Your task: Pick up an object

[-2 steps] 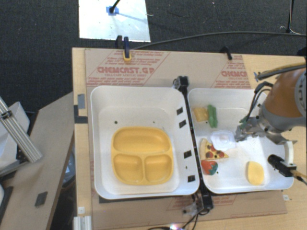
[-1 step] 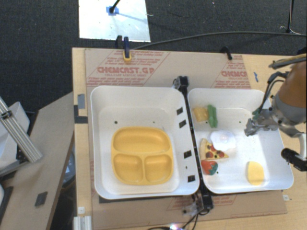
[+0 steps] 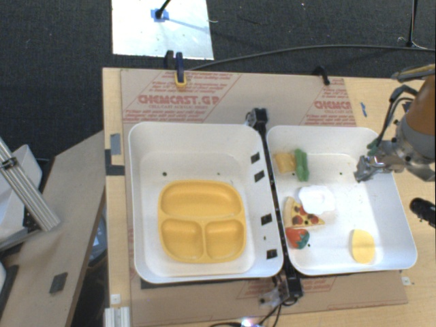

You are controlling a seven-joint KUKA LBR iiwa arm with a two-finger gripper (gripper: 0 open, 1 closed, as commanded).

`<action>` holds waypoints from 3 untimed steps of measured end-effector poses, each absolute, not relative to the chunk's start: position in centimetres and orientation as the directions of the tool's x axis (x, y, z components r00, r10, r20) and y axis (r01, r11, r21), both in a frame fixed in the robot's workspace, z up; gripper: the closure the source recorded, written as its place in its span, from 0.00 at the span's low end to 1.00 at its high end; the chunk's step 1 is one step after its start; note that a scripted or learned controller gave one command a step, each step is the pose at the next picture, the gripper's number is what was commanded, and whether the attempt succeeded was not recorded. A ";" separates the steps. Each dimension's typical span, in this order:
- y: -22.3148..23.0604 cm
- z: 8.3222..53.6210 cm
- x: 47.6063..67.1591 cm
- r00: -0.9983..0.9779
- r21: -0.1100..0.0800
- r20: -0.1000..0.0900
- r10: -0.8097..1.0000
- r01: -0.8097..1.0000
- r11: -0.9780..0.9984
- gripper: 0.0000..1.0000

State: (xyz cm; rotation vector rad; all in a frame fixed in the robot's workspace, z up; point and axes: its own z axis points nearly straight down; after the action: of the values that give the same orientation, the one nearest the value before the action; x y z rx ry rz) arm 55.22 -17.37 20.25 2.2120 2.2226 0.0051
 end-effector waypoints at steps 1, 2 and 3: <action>-17.3 26.7 55.3 -0.006 0.007 -0.002 1.000 1.000 0.006 1.00; -11.4 26.9 54.7 -0.010 0.003 0.001 1.000 1.000 0.010 1.00; -6.2 26.7 53.8 -0.008 0.002 0.000 1.000 1.000 0.008 1.00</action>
State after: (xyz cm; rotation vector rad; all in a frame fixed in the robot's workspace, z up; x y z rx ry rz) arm 53.75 -6.25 26.74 2.2118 2.2293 0.0024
